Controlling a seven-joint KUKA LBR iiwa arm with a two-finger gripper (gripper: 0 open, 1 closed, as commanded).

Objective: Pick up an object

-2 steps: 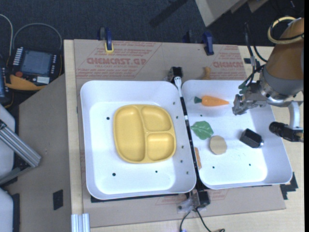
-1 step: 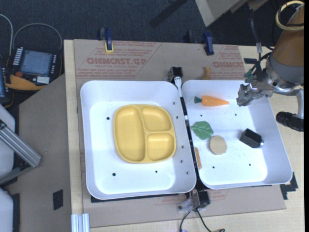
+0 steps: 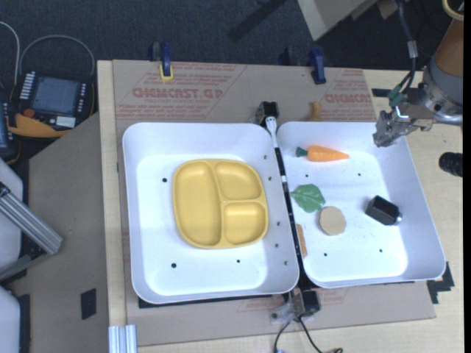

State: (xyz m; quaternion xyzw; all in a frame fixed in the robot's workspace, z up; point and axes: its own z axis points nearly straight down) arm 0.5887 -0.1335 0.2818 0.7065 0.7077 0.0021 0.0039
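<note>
- White plastic bins, two: left bin fills the frame's centre-left, right bin the centre-right; they sit side by side, touching along their inner rims, probably so items can pass from one to the other.
- Yellow divided plate, one, three compartments, lying flat in the middle of the left bin; nothing rests in it.
- Orange carrot, one, with a green top, lying on its side at the upper part of the right bin.
- Green leaf-shaped piece, one, centre-left of the right bin, just above the round piece and close to touching it.
- Tan round piece, one, flat on the bin floor, lower centre.
- Black block, one, tilted, towards the right wall of the right bin, apart from the others.
- Gripper, one, on the grey arm entering from the upper right of the frame; it hangs over the upper right corner of the right bin, with no item under it. Whether it is spread or closed cannot be told at this scale; nothing is seen in its grasp.
- Candidate items for the task: four, all loose in the right bin. The carrot lies nearest the tool, to its left, so it seems the likeliest pick.
- Brown board under both bins, one, held by two blue clamps at its top edge.
</note>
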